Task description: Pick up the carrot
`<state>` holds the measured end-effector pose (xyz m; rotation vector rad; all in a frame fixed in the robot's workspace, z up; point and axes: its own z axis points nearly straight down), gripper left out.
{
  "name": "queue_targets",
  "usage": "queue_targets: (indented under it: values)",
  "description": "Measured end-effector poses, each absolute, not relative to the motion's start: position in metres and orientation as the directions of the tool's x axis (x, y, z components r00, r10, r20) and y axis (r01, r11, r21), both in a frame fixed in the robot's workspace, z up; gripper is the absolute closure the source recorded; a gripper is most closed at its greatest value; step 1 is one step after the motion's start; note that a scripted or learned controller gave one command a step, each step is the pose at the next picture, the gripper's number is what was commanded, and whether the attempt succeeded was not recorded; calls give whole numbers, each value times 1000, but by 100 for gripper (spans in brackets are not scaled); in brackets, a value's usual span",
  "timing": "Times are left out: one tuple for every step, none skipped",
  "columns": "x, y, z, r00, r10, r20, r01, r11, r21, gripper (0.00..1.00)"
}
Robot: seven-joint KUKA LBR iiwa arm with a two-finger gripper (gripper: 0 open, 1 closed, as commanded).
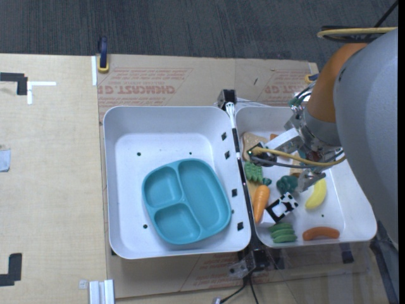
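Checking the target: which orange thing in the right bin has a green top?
The carrot by the bin's left wall; the orange sausage near the front rim is plain, with no green.

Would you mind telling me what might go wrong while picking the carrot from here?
The carrot lies close by the right bin's left wall, with a checkered block beside it, so a grasp may have little room. An orange sausage-like piece nearby could be taken instead.

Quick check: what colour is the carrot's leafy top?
Green: the leafy top sits on an orange carrot, seen best in the camera view.
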<state>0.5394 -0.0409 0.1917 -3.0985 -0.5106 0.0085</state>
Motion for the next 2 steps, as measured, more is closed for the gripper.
queue_targets:
  values:
    - [484,2,190,949,316,-7,316,-949,-4,0]
    - [566,-48,190,965,263,-7,263,-965,-2,0]
